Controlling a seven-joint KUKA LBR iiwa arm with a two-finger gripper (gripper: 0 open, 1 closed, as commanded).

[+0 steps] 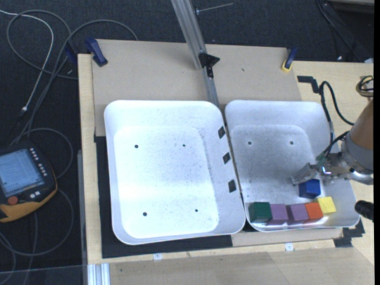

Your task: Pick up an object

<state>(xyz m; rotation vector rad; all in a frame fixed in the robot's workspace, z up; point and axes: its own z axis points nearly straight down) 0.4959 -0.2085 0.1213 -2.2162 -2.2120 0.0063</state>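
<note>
On my feed the left bin (163,171) sits just beside the right bin (279,120), which I take as my landmark. Along the right bin's near wall I see a row of blocks, left to right: a green block (259,211), a purple block (277,213), a mauve block (297,212), an orange block (314,210) and a yellow block (327,205). A blue block (309,189) lies just behind that row, toward the bin's right side. The arm (361,144) comes in over the right bin's right wall, bent low, with the gripper (309,177) reaching leftward into the bin and hanging directly above the blue block, at or almost at its top. I cannot tell from this slant whether its jaws are apart or together.
</note>
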